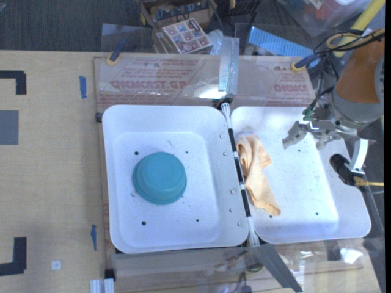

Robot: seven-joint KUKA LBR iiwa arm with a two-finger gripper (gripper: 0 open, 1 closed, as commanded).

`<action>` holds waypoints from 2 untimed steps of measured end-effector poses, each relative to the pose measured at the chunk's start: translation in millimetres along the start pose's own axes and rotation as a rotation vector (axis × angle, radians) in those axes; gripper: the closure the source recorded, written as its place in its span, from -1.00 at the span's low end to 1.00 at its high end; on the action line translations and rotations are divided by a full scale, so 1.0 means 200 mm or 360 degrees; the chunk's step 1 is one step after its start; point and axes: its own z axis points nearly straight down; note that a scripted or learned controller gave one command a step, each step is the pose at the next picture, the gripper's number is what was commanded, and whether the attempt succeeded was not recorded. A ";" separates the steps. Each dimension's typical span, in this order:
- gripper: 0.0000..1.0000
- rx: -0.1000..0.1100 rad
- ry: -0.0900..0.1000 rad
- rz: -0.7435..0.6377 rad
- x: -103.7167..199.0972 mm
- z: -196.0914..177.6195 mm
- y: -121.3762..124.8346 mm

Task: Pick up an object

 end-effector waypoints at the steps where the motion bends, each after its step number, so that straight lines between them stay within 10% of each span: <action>1: -1.00 -0.0011 -0.0001 0.0012 0.17 0.39 0.12; 2: -1.00 -0.0005 -0.0002 -0.0406 -0.17 0.19 0.11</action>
